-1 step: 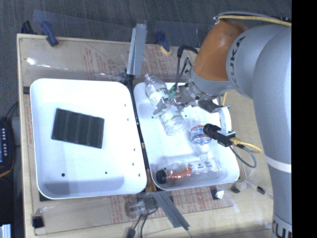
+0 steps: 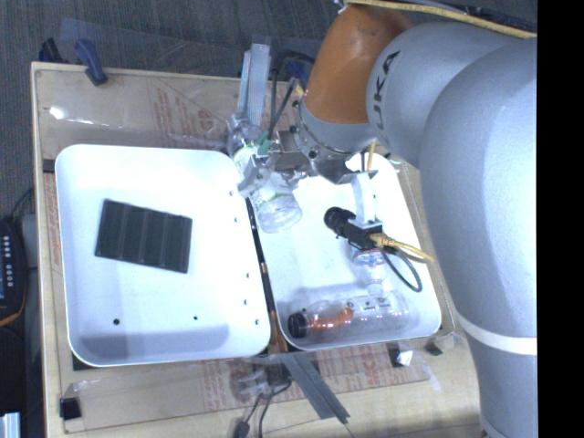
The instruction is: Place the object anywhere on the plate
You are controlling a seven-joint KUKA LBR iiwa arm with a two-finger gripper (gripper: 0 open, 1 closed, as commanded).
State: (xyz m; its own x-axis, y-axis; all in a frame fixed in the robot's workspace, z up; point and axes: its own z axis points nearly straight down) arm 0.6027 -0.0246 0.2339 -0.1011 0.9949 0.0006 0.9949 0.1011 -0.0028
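1. The arm (image 2: 365,71) comes in from the right. Its wrist sits over the top-left corner of the right bin (image 2: 422,313), close to where the two bins' inner rims meet.
2. Jaws: glare & clutter under the wrist hide them, so we can't tell if they're apart, together or clamped on sth.
3. Task's thing, as we read it, is the clear cup (image 2: 276,208). It's in the right bin's upper-left part, just below the wrist & just beside the inner rim, and it looks tilted. We can't tell if it's lifted or resting on the bin floor.
4. A clear bottle (image 2: 351,318) w/ a dark cap lies on its side along the right bin's near wall, well apart from the cup. It could be the target instead; we can't rule that out.
5. The plate (image 2: 144,235), a dark ribbed rectangle, lies flat in the left bin (image 2: 78,167) w/ nothing on it. So the task isn't done yet.
6. Risk: the cup looks thin & slick, so a hold on its wall prob. slips or crushes it, and it drops short.
7. Risk: the route crosses both inner rims. Carried low, the cup clips them & gets knocked loose.
8. Risk: a round cup let go tilted may roll off the plate.
9. Risk: if nothing's actually held, the arm goes over empty.
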